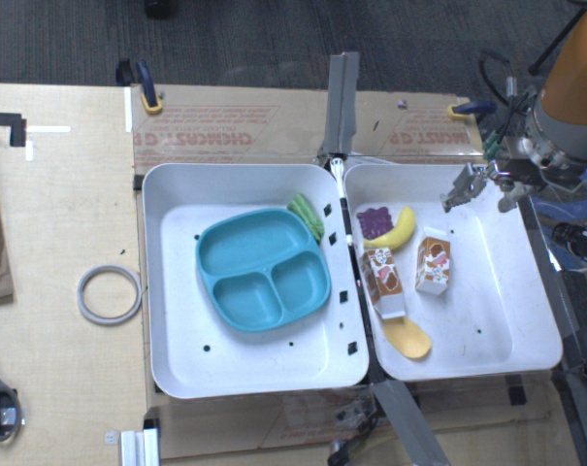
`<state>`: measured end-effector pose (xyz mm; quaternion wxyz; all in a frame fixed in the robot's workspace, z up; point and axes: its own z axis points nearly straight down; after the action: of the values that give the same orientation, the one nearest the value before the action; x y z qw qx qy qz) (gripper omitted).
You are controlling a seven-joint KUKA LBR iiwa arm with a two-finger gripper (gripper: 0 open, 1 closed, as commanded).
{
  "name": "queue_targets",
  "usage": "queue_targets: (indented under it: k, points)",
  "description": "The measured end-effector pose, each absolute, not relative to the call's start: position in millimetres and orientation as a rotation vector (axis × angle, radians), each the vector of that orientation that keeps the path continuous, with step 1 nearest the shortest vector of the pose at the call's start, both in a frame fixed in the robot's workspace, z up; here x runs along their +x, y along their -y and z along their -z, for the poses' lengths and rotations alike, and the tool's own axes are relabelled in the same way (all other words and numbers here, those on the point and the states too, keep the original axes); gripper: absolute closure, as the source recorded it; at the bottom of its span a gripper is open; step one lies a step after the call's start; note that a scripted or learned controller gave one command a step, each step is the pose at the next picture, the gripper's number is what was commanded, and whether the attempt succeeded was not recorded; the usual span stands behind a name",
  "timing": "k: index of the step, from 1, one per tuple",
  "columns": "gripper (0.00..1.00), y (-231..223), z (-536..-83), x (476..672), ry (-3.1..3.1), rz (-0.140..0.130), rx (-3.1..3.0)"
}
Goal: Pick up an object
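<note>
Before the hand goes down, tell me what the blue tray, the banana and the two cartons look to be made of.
Blue tray: probably moulded plastic, smooth, evenly coloured, with formed compartments.
Banana: likely a plastic toy; uniform yellow with slight sheen, though real fruit can't be ruled out.
Two cartons: apparently printed cardboard, boxy with flat faces and printed graphics.

You have two white bins: the left bin [167,289] and the right bin [497,318]. Left holds one blue divided plate [262,270] and one green item [308,216] (partly tucked behind the plate). Right holds one banana [398,231], one purple grape bunch [375,221], two small cartons, [434,263] and [385,282], and one yellow scoop-like piece [407,338]. One grey ring [109,293] lies on the bench.
</note>
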<state>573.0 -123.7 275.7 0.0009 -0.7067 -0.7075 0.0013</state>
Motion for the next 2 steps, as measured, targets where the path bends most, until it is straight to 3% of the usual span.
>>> queue_targets:
  k: [1, 2]
  points:
    - [0.0, 124, -184, 615.9, 2.012, -0.004, -2.41]
    - [0.0, 114, -91, 576.1, 2.087, -0.002, -2.347]
